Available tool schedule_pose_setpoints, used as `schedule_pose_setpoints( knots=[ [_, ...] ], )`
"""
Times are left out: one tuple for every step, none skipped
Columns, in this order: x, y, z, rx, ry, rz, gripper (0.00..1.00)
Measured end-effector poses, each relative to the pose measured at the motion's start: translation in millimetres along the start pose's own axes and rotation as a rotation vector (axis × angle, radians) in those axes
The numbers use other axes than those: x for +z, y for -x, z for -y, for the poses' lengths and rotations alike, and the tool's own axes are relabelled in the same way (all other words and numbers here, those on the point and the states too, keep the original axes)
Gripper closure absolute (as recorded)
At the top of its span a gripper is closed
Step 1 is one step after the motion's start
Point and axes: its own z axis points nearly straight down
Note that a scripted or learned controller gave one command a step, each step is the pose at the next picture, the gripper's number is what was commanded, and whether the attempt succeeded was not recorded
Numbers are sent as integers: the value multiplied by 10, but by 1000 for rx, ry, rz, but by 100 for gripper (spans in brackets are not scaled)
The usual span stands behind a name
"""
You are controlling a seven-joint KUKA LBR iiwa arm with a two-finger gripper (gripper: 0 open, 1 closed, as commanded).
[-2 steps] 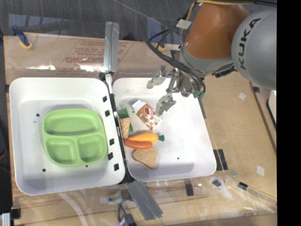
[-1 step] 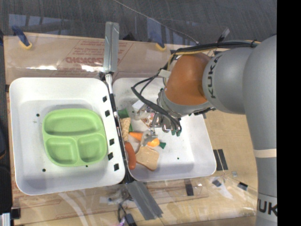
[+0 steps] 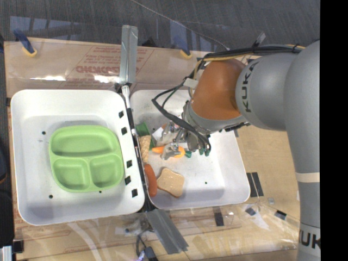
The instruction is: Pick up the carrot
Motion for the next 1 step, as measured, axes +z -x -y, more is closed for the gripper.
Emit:
schedule_pose_setpoints(
  knots=[
    [-934,272,-648,-29,1,6,100]
  ],
)
